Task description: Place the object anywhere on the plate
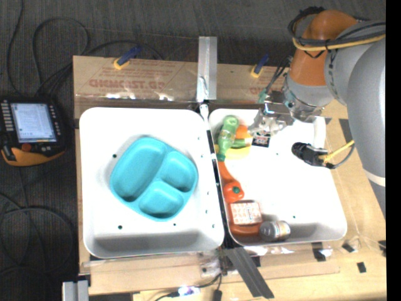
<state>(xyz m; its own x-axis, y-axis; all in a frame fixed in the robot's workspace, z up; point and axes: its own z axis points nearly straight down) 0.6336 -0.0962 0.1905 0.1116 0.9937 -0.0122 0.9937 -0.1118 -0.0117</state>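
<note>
Evidently poised for a pick, the hand (265, 128) hovers, its state impossible to tell, beside the green bottle (226, 133) in the right bin (313, 196), well apart from the blue plate (153, 176).

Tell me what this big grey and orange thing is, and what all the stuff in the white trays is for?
That is a robot arm, seen by one camera looking down from above. It reaches in from the right. Its hand hangs over the far end of the right tray, beside a green and yellow toy. I cannot tell if the hand grips anything. That tray also holds an orange bottle lying along its left wall. The left tray holds a blue plate with three sections. The robot's job is to put an object on that plate.
</note>
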